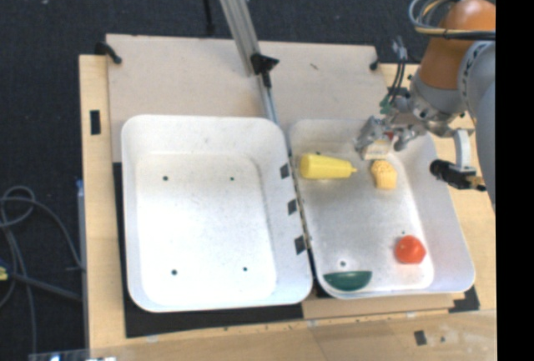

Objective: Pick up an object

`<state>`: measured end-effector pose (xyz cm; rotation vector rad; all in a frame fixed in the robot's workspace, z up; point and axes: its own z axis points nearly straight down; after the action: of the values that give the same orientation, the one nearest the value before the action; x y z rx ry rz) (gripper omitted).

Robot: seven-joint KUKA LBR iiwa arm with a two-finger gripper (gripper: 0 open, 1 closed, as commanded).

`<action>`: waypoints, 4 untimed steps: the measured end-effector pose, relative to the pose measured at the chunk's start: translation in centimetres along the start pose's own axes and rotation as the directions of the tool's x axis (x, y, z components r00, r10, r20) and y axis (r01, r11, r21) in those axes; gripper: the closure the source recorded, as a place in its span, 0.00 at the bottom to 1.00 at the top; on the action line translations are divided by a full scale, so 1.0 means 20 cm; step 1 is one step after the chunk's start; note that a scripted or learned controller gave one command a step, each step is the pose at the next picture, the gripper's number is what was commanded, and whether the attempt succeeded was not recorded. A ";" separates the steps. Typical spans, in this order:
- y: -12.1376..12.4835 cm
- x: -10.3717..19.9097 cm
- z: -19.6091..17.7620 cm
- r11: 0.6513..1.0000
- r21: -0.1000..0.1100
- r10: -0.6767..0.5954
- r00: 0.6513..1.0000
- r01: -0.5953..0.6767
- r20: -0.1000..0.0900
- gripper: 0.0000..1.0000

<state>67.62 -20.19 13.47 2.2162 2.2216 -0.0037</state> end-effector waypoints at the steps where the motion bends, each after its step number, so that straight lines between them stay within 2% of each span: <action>1: 0.00 -0.01 0.17 1.000 0.003 -0.001 1.000 0.001 -0.001 0.00; 2: 0.01 -0.01 0.10 1.000 -0.004 -0.002 1.000 0.002 0.003 1.00; 4: 0.02 -0.01 -0.50 1.000 -0.008 -0.003 1.000 0.003 -0.002 1.00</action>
<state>68.11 -20.27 23.44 2.2102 2.2216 0.0069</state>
